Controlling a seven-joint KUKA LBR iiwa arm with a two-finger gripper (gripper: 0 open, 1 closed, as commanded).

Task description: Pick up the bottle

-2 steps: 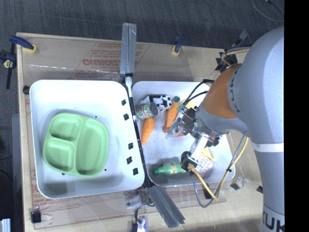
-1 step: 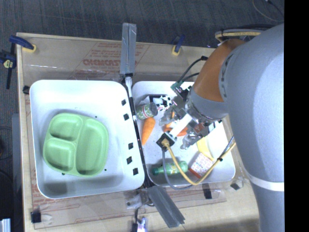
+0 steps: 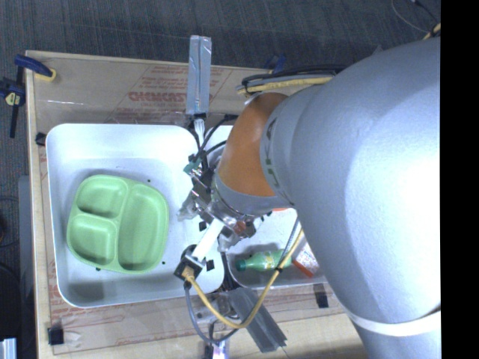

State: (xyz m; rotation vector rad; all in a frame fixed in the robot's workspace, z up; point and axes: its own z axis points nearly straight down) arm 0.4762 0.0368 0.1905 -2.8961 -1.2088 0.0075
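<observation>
Camera view. The grey arm reaches in from the right and covers most of the right bin. The gripper hangs low over the strip where the two bins meet, just left of the bottle. Its working end is lost in brackets and cable clutter, so I cannot tell how far open it is, and nothing can be seen held in it.

The bottle is green. It lies on its side in the near part of the right bin, long axis running roughly left to right, one end towards the gripper. A red and white packet sits at its far end, touching or nearly so. The left bin holds a green divided plate, well apart from the bottle.

Judgement on doing this step well:
- Shift the gripper right until it is over the bottle's middle, not its end.
- Turn the wrist so the jaws close across the narrow width.
- A round bottle lying flat will likely roll if nudged off-centre, so descend straight.
- Stay clear of the packet, or both may get pinched.
- Watch the bin wall on the near side.
</observation>
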